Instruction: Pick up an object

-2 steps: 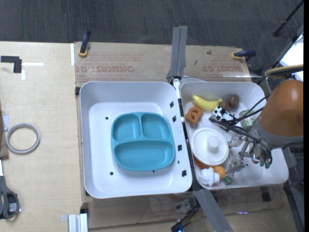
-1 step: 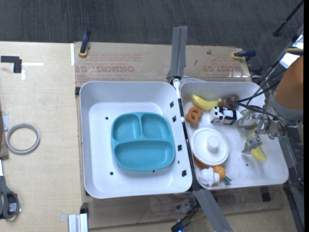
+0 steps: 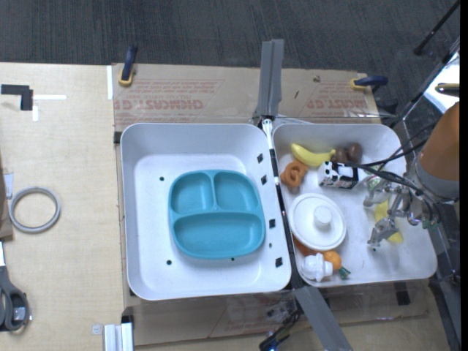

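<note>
Arm body is cut off at the right edge; the gripper (image 3: 385, 221) is down in the right bin (image 3: 409, 265) over a small yellow object (image 3: 382, 210), but the metal linkage hides it, so can't tell finger spread or any grasp. The yellow object sits right of the white lid (image 3: 319, 219). Banana (image 3: 311, 153) lies at the far side; blue divided plate (image 3: 216, 213) fills the left bin (image 3: 146, 196).

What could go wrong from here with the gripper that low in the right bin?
1. The gripper sits over small yellow pieces near the right bin floor; they look thin, so the fingers may close on nothing.
2. Its cables pass close to the black-and-white toy and could drag it.
3. The white round dish lies close alongside and might get nudged on a sideways move.
</note>
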Motion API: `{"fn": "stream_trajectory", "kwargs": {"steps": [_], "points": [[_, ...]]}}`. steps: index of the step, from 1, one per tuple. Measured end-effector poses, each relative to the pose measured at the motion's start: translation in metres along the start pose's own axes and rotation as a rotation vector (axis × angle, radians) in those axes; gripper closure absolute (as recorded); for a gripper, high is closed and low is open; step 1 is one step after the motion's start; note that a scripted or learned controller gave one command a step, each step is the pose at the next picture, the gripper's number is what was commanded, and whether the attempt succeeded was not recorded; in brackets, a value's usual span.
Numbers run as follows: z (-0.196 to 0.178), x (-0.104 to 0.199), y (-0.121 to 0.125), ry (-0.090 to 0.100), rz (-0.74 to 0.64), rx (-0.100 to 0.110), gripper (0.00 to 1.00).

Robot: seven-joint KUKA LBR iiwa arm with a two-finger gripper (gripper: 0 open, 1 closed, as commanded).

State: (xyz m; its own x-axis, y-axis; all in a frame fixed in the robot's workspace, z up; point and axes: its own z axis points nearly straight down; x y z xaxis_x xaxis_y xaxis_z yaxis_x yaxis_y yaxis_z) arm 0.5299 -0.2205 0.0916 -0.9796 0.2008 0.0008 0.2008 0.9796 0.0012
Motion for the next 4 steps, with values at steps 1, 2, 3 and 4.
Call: {"fn": "stream_trajectory", "kwargs": {"steps": [1, 2, 3, 4], "points": [[0.0, 0.028, 0.034, -0.002, 0.18, 0.0, 0.0], [0.0, 0.051, -0.011, -0.001, 0.302, 0.0, 0.0], [-0.009, 0.049, -0.011, -0.005, 0.299, 0.001, 1.0], [0.0, 0.059, 0.034, -0.002, 0.043, 0.0, 1.0]]}}
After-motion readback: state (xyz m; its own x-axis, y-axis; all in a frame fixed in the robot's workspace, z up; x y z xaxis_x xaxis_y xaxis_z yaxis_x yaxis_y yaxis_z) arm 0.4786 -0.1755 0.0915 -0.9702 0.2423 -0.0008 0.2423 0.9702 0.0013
